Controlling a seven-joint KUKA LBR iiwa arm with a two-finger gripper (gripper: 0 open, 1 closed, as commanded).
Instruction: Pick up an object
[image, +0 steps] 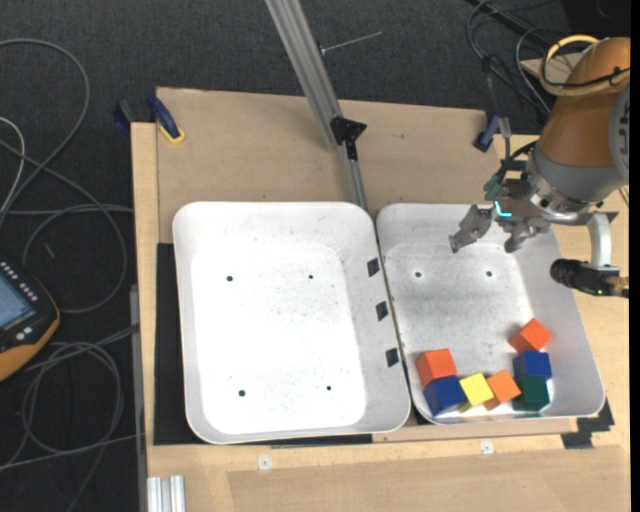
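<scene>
Seven glossy cubes (487, 379) in the smooth right bin (570, 330); splayed empty gripper (496, 234) above.

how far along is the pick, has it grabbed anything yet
Nothing is picked yet. The end effector hangs open over the far end of the right bin, with nothing between its fingers. The blocks, among them an orange block and a yellow block, lie at the near end. Reaching, grasping and lifting remain.

The arm (585, 120) reaches in over the bench's right edge near the far right corner, its orange band above the grey wrist. Its pincer (494, 233) points down and leftward, the two fingers spread apart with nothing between them.
</scene>
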